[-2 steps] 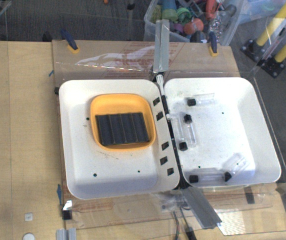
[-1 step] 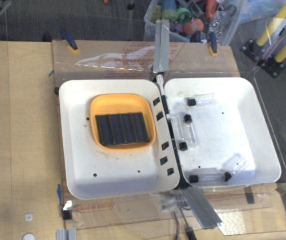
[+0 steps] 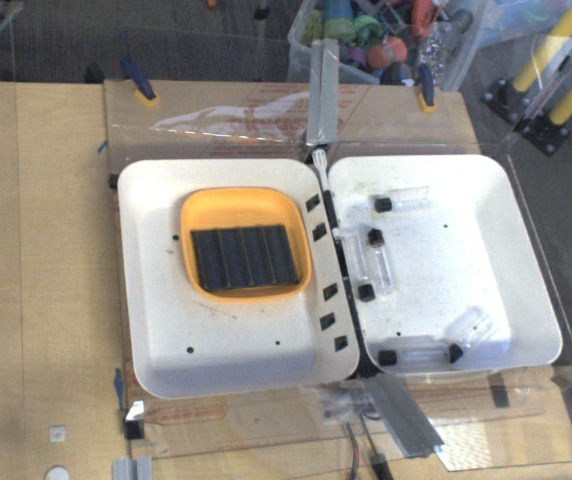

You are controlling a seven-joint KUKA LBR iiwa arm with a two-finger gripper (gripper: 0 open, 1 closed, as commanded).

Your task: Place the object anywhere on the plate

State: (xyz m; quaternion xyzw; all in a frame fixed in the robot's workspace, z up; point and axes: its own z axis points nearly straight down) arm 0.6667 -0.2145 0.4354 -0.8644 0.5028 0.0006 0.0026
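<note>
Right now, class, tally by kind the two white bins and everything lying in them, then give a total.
White bins: 2
Orange plate: 1
Black ridged block, lying on the plate: 1
Clear tubes with black caps, counted by their caps: 5
Total: 9

A pale wooden bench (image 3: pixel 26 268) fills most of the view, seen from above at a slant. Behind its far edge lies dark grey carpeted floor (image 3: pixel 166 18). At the top, right of centre, a clear plastic tub (image 3: pixel 386 13) sits on the floor, heaped with colourful toys. In the top right corner, yellow bars on a black stand (image 3: pixel 551 78) lean across the floor. Light is even and soft.
</note>
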